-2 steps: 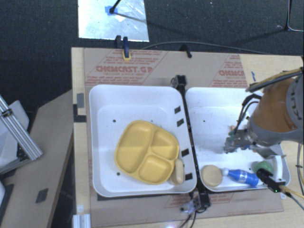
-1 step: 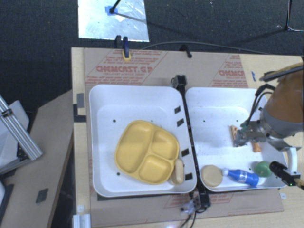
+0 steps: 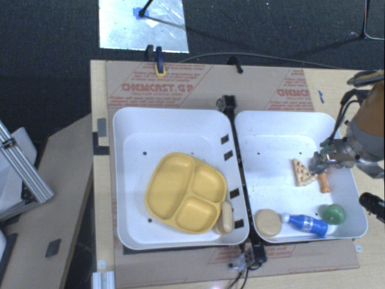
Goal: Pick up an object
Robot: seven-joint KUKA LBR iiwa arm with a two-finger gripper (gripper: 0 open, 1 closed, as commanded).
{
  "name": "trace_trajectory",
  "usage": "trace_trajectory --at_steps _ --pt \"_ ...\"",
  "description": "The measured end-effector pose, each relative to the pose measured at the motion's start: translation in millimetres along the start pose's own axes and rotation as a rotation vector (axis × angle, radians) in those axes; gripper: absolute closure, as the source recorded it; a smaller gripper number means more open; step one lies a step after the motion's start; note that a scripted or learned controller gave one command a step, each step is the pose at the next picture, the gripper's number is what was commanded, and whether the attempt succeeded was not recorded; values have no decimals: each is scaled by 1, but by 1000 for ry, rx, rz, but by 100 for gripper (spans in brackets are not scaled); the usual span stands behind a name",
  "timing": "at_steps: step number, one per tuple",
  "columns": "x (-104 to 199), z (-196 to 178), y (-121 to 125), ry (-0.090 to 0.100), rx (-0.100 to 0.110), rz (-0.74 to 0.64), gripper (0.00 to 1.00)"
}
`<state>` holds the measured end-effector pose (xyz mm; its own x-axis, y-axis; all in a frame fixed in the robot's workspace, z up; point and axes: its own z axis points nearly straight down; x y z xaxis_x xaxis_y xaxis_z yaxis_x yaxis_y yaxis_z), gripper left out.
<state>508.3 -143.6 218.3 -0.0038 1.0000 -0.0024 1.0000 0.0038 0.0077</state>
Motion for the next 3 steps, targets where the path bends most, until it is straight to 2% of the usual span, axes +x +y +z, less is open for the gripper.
trace_trajectory --at_steps 1,2,3 --pt "1 -64 -1 0 -1 -1 100" --pt "1 -63 0 1 4 -1 100" --pt "54 -46 0 4 6 -6 100"
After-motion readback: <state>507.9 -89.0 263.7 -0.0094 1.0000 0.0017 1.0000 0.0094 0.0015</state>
